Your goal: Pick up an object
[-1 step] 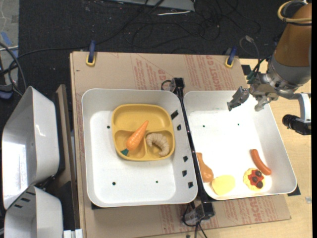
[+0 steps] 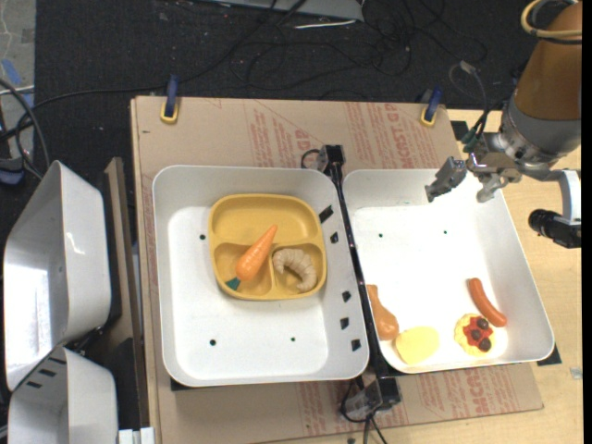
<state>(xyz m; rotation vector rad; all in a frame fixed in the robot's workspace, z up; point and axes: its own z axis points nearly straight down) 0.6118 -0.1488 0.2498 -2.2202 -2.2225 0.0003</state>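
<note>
- Gripper (image 2: pixel 467 180): hovering over right bin (image 2: pixel 435 276) far edge; fingers apart, holding nothing.
- Targets w/ approx. spots: sausage (image 2: pixel 487 302), yellow disc (image 2: pixel 417 344) lying by bin's near edge.
- Advice: going for sausage, straddling its narrow width.

We see grey KUKA arm with orange band (image 2: pixel 553 58) entering from right, wrist angled down and leftward. Metal two-finger gripper (image 2: pixel 468 180) sits at its low end, fingers spread apart, nothing between them. One dark finger (image 2: pixel 444 179) points left of wrist, other finger (image 2: pixel 490 185) right below it.
</note>
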